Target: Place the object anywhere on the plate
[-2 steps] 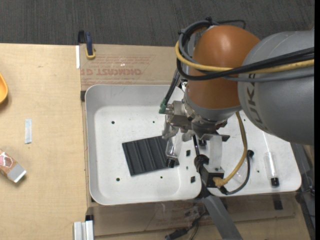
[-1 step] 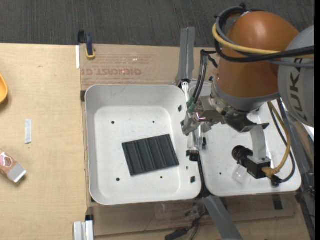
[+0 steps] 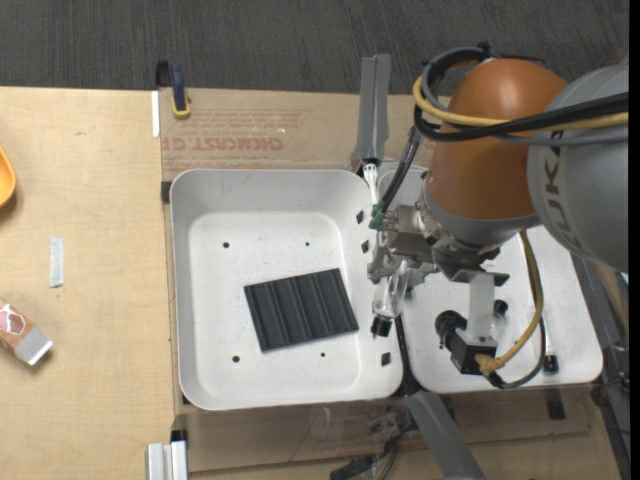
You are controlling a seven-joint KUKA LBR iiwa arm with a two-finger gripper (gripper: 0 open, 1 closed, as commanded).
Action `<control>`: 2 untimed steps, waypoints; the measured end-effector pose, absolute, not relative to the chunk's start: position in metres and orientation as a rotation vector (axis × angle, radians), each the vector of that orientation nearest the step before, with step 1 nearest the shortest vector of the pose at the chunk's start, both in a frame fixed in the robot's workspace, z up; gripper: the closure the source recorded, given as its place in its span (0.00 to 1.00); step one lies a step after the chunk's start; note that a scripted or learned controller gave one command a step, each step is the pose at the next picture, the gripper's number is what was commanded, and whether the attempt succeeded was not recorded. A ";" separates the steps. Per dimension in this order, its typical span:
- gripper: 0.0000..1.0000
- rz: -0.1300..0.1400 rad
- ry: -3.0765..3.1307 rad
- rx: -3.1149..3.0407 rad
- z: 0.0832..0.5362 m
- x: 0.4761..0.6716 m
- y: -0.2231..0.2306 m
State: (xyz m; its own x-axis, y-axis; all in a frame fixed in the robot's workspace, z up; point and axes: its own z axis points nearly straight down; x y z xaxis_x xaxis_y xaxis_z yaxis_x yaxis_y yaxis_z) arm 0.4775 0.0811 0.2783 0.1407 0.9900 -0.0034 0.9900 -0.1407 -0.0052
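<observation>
A black ribbed plate (image 3: 300, 308) lies flat in the left white bin (image 3: 200, 268), a little right of the bin's middle and slightly turned. My gripper (image 3: 385, 298) hangs below the orange wrist band (image 3: 490, 138) over the seam between the two bins, just right of the plate's right edge. A small dark piece (image 3: 381, 326) shows at the gripper's lower end; I cannot tell whether it is a held object or part of the gripper. The arm's bulk hides much of the right bin (image 3: 570, 358).
Black and yellow cables (image 3: 480, 353) hang from the arm over the right bin. On the cardboard bench at the left lie a small grey strip (image 3: 56, 263), a wrapped packet (image 3: 22, 333) and an orange item (image 3: 4, 178) at the edge. A clamp (image 3: 177, 93) sits behind the left bin.
</observation>
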 end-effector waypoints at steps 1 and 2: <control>1.00 0.012 -1.908 -2.494 0.211 0.476 0.135; 1.00 0.011 -2.033 -2.393 0.187 0.477 0.183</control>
State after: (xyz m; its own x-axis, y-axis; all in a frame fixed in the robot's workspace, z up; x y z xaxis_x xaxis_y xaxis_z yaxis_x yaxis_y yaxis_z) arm 0.4766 0.1831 0.1868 0.1618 0.9868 -0.0046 0.9868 -0.1618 -0.0057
